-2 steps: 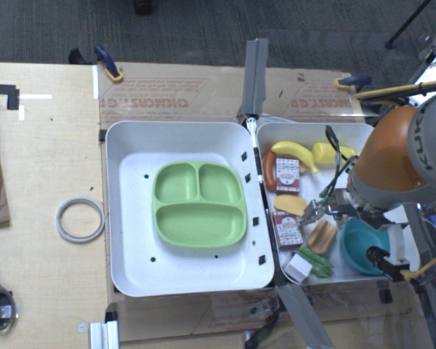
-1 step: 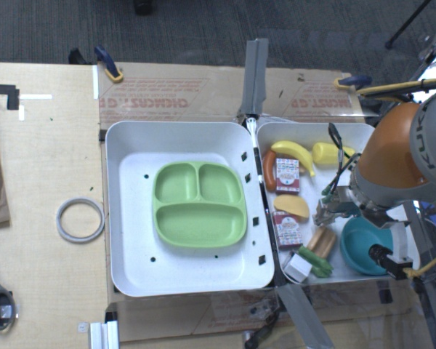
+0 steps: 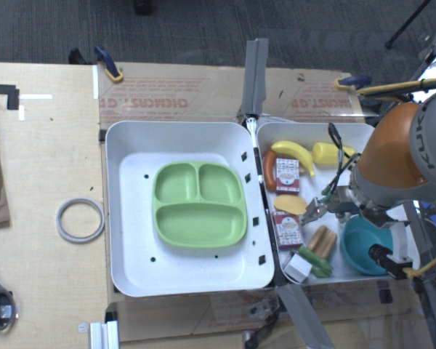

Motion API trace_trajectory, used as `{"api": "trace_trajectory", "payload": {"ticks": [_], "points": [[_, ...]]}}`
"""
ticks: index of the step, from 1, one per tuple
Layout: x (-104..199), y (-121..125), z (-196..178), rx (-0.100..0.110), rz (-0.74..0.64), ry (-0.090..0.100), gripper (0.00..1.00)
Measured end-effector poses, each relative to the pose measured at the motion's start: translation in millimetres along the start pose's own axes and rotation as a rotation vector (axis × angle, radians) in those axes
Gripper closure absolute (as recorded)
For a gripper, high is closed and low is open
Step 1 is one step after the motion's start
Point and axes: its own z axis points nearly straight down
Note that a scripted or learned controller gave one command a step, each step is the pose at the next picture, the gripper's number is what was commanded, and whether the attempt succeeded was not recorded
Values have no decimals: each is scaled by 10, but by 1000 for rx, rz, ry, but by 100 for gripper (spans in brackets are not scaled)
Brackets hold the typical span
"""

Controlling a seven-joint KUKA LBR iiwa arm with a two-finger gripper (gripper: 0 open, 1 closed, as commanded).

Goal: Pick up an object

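Grey arm with orange band over the right white bin [image 3: 363,128], gripper [image 3: 314,211] low among small items. Fingers' spread hard to tell; apparently nothing between them. Just beside: yellow plastic banana [image 3: 293,153], two red-and-white cartons [image 3: 287,174], a teal bowl [image 3: 363,244]. In the left white bin [image 3: 123,217], a green divided plate [image 3: 200,204]. On the worktop [image 3: 43,166], a grey ring [image 3: 81,219].

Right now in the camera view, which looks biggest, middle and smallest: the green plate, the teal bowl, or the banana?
1. Green plate, clearly the largest.
2. Teal bowl, though the arm covers part of it.
3. Banana, the smallest.
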Motion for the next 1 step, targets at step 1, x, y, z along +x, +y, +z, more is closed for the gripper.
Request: {"api": "trace_trajectory", "payload": {"ticks": [1], "points": [[-44,-247,26,-29,-145,-2,0]]}}
